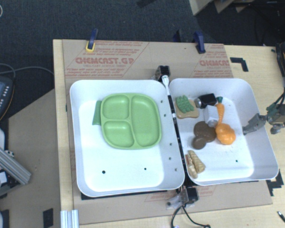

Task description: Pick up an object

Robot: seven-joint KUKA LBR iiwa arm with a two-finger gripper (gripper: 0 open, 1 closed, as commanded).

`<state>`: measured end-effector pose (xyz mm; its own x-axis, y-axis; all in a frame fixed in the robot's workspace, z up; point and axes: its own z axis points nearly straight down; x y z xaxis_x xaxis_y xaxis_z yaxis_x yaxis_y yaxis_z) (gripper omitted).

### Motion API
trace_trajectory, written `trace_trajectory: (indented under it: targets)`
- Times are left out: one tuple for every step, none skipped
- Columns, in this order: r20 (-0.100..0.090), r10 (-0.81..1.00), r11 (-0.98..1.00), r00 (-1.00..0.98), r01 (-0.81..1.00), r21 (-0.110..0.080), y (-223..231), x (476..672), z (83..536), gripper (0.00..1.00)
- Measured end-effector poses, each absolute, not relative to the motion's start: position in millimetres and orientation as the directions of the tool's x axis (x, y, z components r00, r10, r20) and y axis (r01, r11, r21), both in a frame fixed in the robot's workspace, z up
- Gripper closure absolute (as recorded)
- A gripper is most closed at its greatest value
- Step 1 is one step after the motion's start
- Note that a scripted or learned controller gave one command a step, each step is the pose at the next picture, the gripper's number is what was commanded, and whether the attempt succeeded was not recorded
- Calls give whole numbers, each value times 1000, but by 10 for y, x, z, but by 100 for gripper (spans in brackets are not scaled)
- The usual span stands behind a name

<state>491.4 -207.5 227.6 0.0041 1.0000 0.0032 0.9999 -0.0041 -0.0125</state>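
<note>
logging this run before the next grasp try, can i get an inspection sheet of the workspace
surface: bench covered in printed cardboard, bearing the left bin and right bin side by side
job's things: in the right bin, an orange gourd-shaped toy, a brown lump, a tan-and-green piece, a small black-and-silver item and a tan ridged piece
clutter: green divided tray in the left bin
grippers: gripper at the right bin's right rim, holding nothing visible
cables: wires below the bins; cord at left
surroundings: blue clamps on the bench's far edge, dark carpet
</note>
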Motion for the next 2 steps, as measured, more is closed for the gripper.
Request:
trace_trajectory:
  targets:
    - [-1,1000,0,0,1000,1,-2070,4943,2340,0]
    - [3,1000,0,0,1000,-6,-2073,4987,1717,0]
